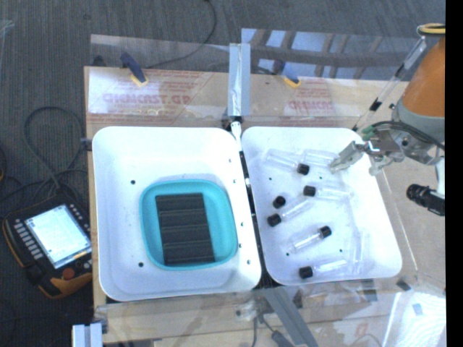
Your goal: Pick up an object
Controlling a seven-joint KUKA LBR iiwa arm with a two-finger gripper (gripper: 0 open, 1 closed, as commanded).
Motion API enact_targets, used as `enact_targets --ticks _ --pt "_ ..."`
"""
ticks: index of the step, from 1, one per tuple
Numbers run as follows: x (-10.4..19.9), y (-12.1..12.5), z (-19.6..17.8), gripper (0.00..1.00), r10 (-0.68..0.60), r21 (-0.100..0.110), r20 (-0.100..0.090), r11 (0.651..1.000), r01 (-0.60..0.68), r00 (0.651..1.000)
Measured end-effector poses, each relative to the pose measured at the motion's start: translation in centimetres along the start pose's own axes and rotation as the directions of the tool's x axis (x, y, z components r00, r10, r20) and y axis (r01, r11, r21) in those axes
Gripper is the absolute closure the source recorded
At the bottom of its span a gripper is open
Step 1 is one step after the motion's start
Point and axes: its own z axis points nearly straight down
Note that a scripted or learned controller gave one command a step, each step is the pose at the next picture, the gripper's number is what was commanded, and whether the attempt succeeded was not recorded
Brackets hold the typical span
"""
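The tabletop (166, 96) carries two shallow white bins side by side. The left bin (119, 157) holds a teal tray (150, 219) with a dark ribbed insert (187, 228) lying flat in it. The right bin (376, 215) holds several clear tubes with black caps, scattered apart and lying on their sides at different angles.

The arm (428, 78) reaches in from the right, and its hand (352, 155) hangs over the upper right part of the right bin; whether it is open or closed cannot be told, and nothing is seen in it.

The nearest tube (288, 163) lies just left of the hand, its cap pointing toward the bin's middle. Another tube (309, 238) lies lower down, well apart from its neighbours.

The tubes look light, stiff and smooth, so they are likely to roll or slip aside under a glancing touch. A grip across the middle of the barrel, square to its length, seems the safest hold.
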Motion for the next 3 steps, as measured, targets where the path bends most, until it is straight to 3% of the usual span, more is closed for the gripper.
enact_targets --ticks 1,2,3 --pt "-2.1 2.8 11.6 0.0 0.007 0.004 -0.007 1.0 -0.007 1.0" --pt "0.5 7.0 13.0 0.0 -0.021 -0.009 0.005 1.0 0.021 1.0" --pt "3.4 1.1 12.8 0.0 -0.033 -0.011 0.005 0.999 0.033 0.999"
